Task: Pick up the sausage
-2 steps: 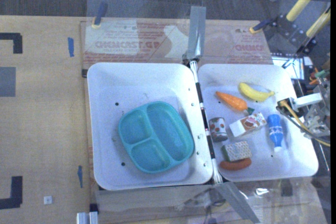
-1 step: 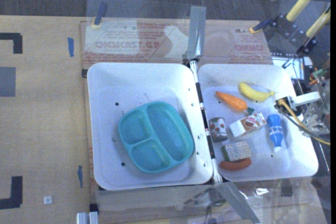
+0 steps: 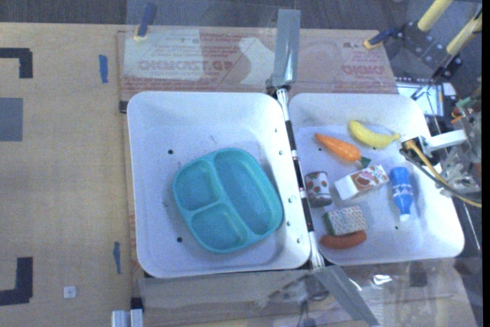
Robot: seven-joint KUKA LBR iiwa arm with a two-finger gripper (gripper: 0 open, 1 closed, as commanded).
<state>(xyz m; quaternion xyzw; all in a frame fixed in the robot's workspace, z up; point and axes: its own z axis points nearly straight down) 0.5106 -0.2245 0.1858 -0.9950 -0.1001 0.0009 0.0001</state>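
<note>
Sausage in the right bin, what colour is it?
Reddish orange sausage, clearest in the camera view.

Open white floor right of sausage (image 3: 343, 240); hemmed above by sponge (image 3: 346, 220), left by bin wall (image 3: 310, 233).

Red sausage (image 3: 343, 240), teal plate (image 3: 227, 200)

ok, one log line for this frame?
sausage: near edge of right bin, beside sponge | pincer: right rim, apart | grasp: none
</note>
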